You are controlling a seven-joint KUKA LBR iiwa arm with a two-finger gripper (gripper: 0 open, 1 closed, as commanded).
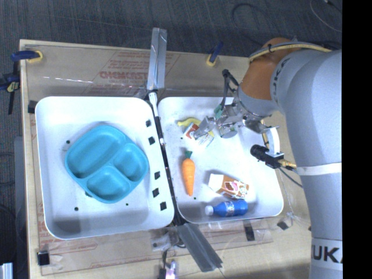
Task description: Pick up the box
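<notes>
Across the right bin (264, 199), the box (228, 185) lies in the lower half, flat on the floor, a white and red carton tilted a little. Just below it, nearly touching, rests a blue bottle (230, 208) close to the bin's near wall. To the box's left, slightly apart, a carrot (188, 176) lies lengthwise. Open white floor spreads to the right of the box and between it and the upper part of the bin. Up there the gripper (208, 130) sits low over a small white and red item (192, 132) beside a yellow banana (187, 121), well apart from the box; whether its fingers are spread or closed I cannot tell. Left bin (52, 208) holds a blue divided plate (107, 163) with bare floor around it.
</notes>
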